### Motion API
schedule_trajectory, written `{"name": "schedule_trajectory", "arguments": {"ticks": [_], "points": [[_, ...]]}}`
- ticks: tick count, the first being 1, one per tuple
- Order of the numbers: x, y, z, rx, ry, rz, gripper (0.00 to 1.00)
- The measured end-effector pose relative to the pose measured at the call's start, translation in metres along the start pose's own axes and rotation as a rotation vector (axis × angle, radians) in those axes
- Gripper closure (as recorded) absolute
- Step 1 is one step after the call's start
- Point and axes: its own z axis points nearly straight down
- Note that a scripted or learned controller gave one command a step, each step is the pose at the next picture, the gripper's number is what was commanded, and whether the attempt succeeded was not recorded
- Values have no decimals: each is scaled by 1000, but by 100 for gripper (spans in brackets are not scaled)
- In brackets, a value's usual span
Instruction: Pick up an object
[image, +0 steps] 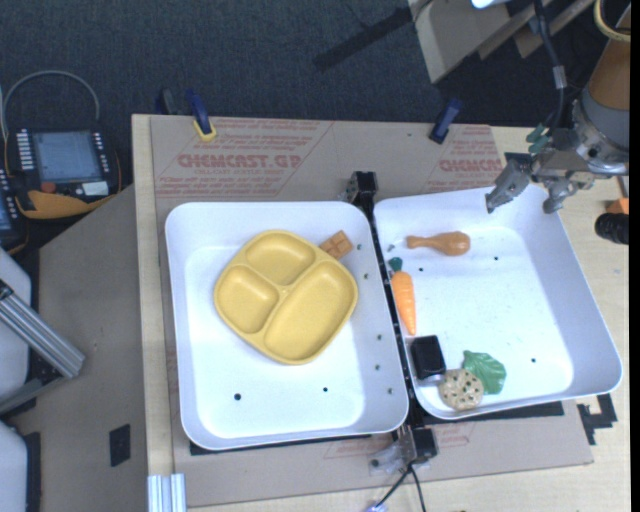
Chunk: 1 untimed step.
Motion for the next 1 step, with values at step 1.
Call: {"name": "schedule_trajectory", "arguments": {"ticks": [1], "points": [[0, 2, -7, -12, -2, -3, 0]]}}
